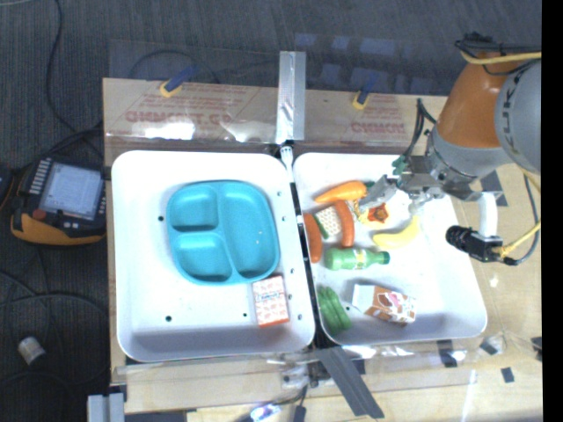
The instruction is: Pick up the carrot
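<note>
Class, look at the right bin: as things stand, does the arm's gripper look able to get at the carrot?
Probably yes. The carrot lies uncovered at the far side of the right bin, nothing on top of it, and the gripper hovers just beside its tip. The banana and green bottle lie nearer the camera, apart from it.

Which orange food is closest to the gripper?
The carrot, at the top of the right bin, beside the gripper. The other orange piece lies against the divider.

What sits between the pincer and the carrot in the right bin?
Nothing visible. The pincer hangs just right of the carrot, at its tip. The banana lies below the pincer, and the green bottle lower still.
</note>
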